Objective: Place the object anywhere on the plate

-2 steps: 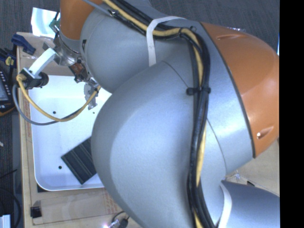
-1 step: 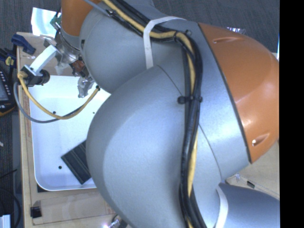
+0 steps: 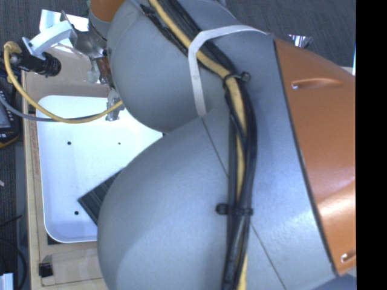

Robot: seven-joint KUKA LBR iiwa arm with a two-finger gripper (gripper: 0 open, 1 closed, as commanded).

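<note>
Before the white bin (image 3: 66, 162), grey arm (image 3: 199, 180), no legible writing.

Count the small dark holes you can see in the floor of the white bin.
3. One near the bin's upper left, one to its right, one lower down near the dark object. The arm may hide more.

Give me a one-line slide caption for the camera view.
Grey arm looms over a white bin, a dark flat object peeking beneath.
</note>
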